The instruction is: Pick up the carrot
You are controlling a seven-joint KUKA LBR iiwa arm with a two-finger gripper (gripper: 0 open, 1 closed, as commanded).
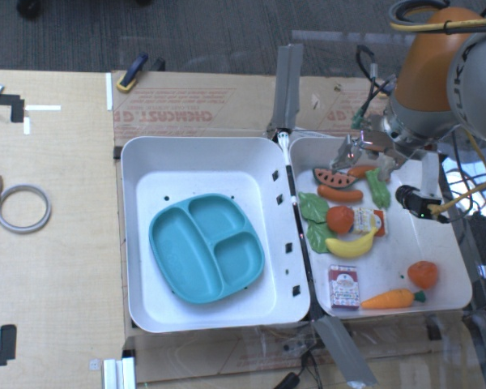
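Carrot (388,300) is seen well apart from the jaws, toward the bin's near edge; whether the jaws are open cannot be told; being probably light, stiff and smooth, it is best gripped across its thick middle.

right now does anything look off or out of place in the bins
Nothing spilled or damaged. One mismatch: the two-finger gripper sits over the watermelon slice at the right bin's far end, while the orange toy carrot lies at the near edge.

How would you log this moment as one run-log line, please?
gripper: over right bin's far end | carrot: near edge, not held | tray: left bin
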